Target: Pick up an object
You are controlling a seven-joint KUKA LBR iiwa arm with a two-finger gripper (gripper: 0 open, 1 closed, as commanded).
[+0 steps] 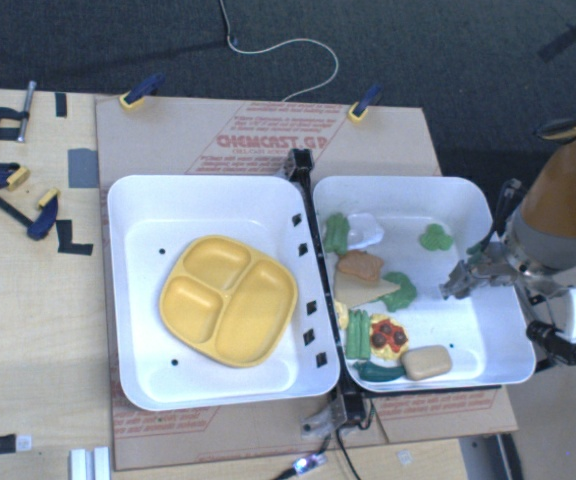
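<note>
Gripper (pixel 460 280) low over the right side of the right bin (pixel 465 196), the grey arm (pixel 553 213) with its orange band reaching in from the right edge. The dark fingers point left and down toward the bin floor, but from this slant whether they stand apart or closed cannot be told, and nothing shows between them.

All the toy food sits to the gripper's left. Nearest on that line is the dark green leafy piece (pixel 400 290), just beside the tan bread slice (pixel 360 265), both roughly level with the tool. Up and left lies a small green broccoli-like piece (pixel 434 236), alone on bare white floor, well apart from the rest. Down and left, near the bin's front wall, rests a beige oval bun (pixel 427 362), long axis running roughly left to right, with a red-and-yellow piece (pixel 387 336) and a green striped vegetable (pixel 357 332) beside it. A paler, whitish item (pixel 364 232) and another green piece (pixel 337 233) crowd the divider.

The left bin (pixel 118 268) holds a yellow compartment plate (pixel 229 299), far from the tool across the divider.

So the judgement: any pick means travelling left from here. The lone broccoli piece looks the cleanest target, with free room around it; the bun is bigger but sits close to the wall, and the middle cluster risks a crowded grab.
</note>
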